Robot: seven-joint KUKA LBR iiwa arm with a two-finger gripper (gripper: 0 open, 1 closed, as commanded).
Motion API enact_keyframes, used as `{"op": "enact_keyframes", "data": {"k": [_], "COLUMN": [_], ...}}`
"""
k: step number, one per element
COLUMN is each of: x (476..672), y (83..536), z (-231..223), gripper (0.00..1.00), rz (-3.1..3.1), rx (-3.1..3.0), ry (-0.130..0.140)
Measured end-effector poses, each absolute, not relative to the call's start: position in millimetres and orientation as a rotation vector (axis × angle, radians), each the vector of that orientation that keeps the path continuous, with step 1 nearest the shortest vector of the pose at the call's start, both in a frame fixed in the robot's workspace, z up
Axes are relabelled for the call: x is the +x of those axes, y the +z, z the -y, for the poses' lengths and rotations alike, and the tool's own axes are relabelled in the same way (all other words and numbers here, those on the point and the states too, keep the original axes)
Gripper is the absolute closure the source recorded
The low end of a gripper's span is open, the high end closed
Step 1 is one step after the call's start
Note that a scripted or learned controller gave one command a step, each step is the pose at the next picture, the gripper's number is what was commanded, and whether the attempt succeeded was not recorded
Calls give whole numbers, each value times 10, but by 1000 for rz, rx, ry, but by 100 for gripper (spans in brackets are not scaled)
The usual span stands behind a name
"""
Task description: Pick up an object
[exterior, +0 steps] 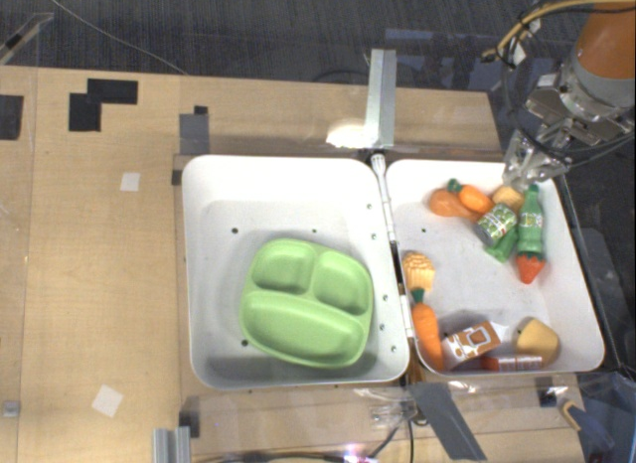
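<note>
Hanging at the upper right corner of the right-hand shallow white bin [586, 337], the claw [527, 168] is sitting just above a small tan rounded piece [508, 195]; whether it is spread or pinching, I cannot tell. Beside that piece, a green plastic bottle with a red tip [531, 232] is lying next to an orange carrot-shaped toy [459, 200]. A lime green divided plastic plate [306, 302] is resting in the left-hand white bin [214, 193] on the table [89, 282].
</note>
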State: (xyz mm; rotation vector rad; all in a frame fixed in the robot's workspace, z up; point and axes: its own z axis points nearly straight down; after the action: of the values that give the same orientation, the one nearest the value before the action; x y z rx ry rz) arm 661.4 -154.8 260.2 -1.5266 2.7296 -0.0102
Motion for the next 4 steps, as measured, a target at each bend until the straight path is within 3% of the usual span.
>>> {"op": "enact_keyframes", "data": {"k": [1,2,3,4], "x": [6385,6594,6696,6714], "y": [1590,2440,1810,2230], "z": [1880,1464,1819,1183], "gripper": [100,100,100,100], "rz": [-2353,-2502,-1997,-2255], "rx": [-2079,-1880,-2419,-2176], "ry": [7,-7,4,-2]}}
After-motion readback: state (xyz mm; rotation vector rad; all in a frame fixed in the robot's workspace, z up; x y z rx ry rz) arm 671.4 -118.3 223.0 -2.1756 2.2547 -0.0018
